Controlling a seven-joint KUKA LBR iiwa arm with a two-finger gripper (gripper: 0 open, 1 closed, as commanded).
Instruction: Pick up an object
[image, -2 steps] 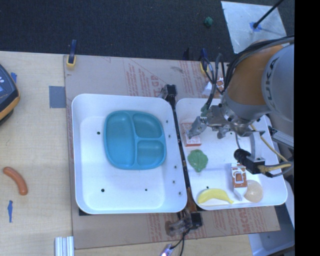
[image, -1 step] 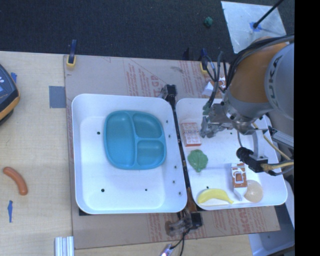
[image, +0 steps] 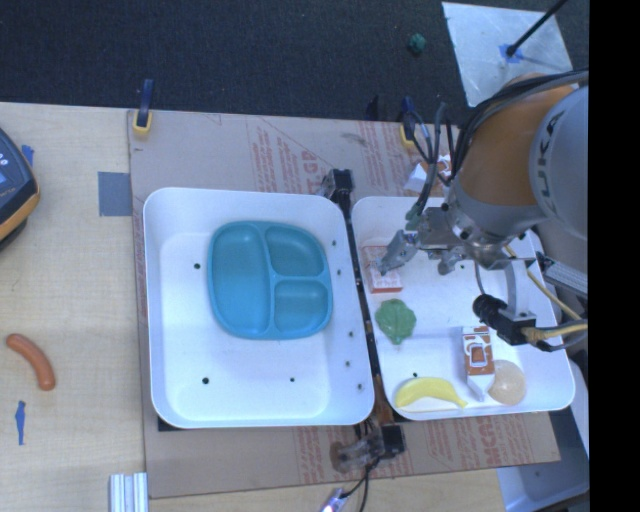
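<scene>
Nearest the camera in the right white bin lie a yellow plastic banana, a pale round ball-like object and a small orange-and-white carton; just beyond them lies a green leafy toy vegetable; a flat red-printed packet lies by the left wall; above this packet hangs the grey two-finger gripper, fingers apart, nothing between them; so nothing is picked yet; the left white bin holds a blue sectioned plastic tray.
</scene>
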